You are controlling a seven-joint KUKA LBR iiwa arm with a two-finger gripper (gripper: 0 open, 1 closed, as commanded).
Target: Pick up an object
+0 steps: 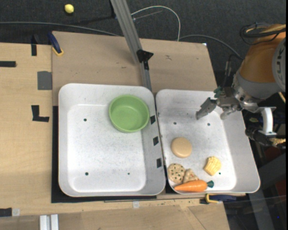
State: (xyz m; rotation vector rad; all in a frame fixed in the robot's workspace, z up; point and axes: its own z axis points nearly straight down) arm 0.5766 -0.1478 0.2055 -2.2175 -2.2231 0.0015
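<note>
Target object: I am taking the round tan bun-shaped toy (182,147) as the likeliest pick; it is lying in the right white bin (240,143), near the bin's middle and just toward me from the gripper.
Other candidates: a speckled round cookie toy (175,172), a yellow ridged corn-like piece (212,165) and an orange plastic carrot with a green tip (192,186) are crowding the near edge of that same bin.
Gripper: the grey two-finger gripper (205,110) is hovering over the far half of the right white bin, nothing between its fingers; I cannot tell whether the jaws are spread or pressed together.
Left bin: a green plastic bowl (129,113) is sitting in the left white bin (72,143), beside the divide with the right white bin.
Risks: I am judging that the domed bun could squirt out of a pinch; descending off-centre would nudge it toward the cookie and carrot, and a cluttered grab there could close on two things or none.
Writing: I am reading no brand, label or lettering anywhere.
</note>
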